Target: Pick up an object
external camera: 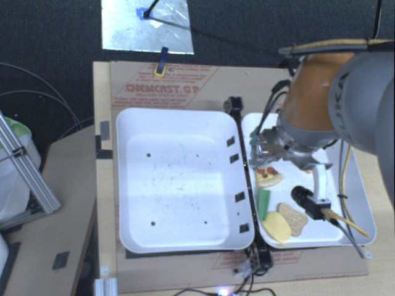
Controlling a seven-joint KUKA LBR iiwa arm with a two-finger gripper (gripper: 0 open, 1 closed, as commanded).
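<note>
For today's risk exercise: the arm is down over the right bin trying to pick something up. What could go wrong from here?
1. The toys lie crowded: pizza slice, green piece, yellow piece and cookie. The pincer may nudge a neighbour or catch two.
2. They sit near the bin wall, so a finger might strike it.
3. The arm hides part of the bin, so a miss could go unseen.

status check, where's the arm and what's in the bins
End effector low over right bin, fingers unclear. Pizza-like toy just below it; green piece, yellow piece, tan cookie nearer front. Nothing seen held.
</note>
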